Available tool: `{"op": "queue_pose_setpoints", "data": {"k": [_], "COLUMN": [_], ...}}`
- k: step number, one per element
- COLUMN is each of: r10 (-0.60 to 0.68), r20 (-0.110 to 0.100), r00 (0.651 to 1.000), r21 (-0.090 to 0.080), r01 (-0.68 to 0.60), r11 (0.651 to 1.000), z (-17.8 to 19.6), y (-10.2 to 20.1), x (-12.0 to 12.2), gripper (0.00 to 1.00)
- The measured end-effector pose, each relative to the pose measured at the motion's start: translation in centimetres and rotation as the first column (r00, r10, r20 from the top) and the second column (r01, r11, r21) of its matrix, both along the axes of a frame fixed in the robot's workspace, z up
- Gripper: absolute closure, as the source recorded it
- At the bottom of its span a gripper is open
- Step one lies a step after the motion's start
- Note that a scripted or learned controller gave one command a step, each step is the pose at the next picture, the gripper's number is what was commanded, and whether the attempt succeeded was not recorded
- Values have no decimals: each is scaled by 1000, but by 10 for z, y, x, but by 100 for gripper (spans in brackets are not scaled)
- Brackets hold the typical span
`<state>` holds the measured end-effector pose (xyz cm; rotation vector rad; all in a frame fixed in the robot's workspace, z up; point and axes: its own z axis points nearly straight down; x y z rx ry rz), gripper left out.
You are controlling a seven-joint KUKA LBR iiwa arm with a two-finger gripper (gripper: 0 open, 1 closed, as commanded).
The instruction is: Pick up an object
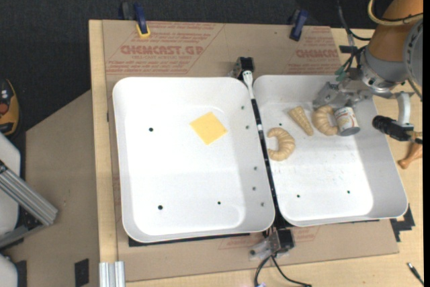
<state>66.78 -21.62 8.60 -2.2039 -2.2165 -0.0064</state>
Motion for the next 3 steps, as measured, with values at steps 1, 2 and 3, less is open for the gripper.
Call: {"op": "queue_pose_setpoints", "data": {"k": [1,2,3], "r10": [-3,-6,-6], "r20": [10,2,23], "r00": [1000,1000,1000], "r21": [-13,-12,-18], "r01": [3,6,6], "r11": [1000,1000,1000], "z": [19,-2,16], "y": [-5,23,21], "x": [0,-43,-37], "gripper": [0,0,100]}}
